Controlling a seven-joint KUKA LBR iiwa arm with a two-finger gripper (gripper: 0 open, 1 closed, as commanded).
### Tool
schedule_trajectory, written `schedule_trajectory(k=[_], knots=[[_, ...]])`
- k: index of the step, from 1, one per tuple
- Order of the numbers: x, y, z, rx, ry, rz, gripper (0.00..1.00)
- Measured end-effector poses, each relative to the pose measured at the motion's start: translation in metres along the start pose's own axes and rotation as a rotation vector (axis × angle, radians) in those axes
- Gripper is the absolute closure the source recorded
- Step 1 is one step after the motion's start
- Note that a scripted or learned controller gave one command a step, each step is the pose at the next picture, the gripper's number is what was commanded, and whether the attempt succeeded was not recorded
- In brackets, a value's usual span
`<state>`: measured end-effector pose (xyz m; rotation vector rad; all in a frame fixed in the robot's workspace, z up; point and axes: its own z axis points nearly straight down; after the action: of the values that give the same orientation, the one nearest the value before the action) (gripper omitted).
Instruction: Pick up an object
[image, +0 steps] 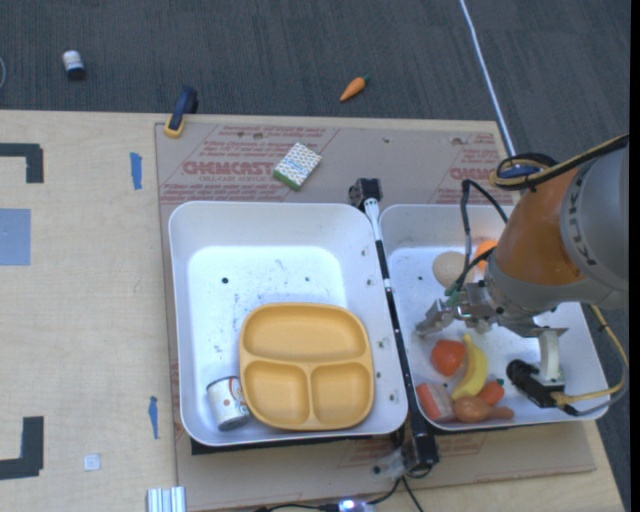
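Pincer (440, 318) hangs low in the right bin (420, 250), can't tell how its fingers stand. Tomato (449, 356), banana (474, 366) and egg (449, 267) crowd it; yellow divided plate (305, 365) and can (226, 402) sit in the left bin (200, 240).

Tray (306, 375) blocks left bin (190, 300) (front).

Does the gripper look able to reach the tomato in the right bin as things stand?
Probably yes: the gripper hangs just above the tomato, with nothing between them; the banana leans against its right side.
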<state>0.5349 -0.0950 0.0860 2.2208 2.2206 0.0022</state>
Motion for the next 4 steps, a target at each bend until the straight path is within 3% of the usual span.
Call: schedule_trajectory(k=[2, 3, 4], knots=[[-0.003, -0.004, 0.000, 0.000, 0.000, 0.000, 0.00], [0.003, -0.025, 0.000, -0.004, -0.001, 0.000, 0.00], [0.003, -0.023, -0.011, -0.009, -0.002, 0.001, 1.00]])
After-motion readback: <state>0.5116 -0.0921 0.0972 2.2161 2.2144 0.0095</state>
